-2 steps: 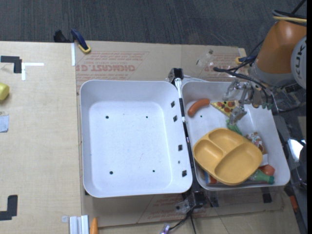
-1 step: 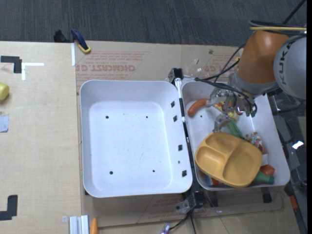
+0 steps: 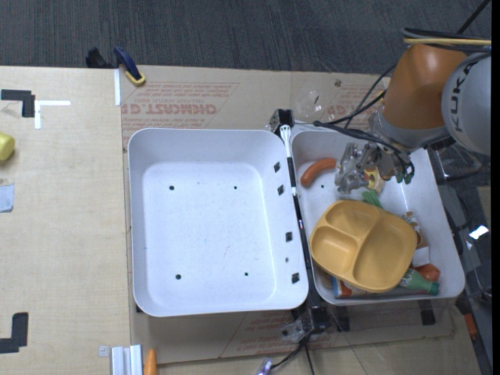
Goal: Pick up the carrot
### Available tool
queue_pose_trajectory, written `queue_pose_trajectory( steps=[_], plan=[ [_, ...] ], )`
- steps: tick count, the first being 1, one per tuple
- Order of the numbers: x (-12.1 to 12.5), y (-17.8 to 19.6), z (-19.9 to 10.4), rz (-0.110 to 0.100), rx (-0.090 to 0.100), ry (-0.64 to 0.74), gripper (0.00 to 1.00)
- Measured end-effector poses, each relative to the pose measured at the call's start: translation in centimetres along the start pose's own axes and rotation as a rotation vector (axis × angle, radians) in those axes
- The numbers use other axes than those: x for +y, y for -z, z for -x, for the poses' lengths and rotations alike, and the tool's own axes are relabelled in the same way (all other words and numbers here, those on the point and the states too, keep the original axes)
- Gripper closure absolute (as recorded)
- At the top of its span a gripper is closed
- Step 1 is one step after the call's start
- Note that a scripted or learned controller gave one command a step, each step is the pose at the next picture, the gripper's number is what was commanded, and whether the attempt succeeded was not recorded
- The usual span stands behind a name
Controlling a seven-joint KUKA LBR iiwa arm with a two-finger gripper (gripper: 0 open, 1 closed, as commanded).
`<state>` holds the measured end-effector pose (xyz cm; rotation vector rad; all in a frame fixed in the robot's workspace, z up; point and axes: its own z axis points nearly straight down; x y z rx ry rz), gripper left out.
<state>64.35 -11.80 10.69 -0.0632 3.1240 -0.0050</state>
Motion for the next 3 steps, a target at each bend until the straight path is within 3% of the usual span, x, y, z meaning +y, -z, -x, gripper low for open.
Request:
queue_pose_trajectory(
  steps=[1, 2, 3],
  plan=[
    [0.0, 0.0, 0.0, 0.001, -0.001, 0.000, 0.00],
    [-5.4, -0.9, 0.6, 0.000, 0.002, -0.036, 0.00],
    [-2.0, -1.2, -6.7, 0.001, 0.009, -0.212, 0.00]
  ],
)
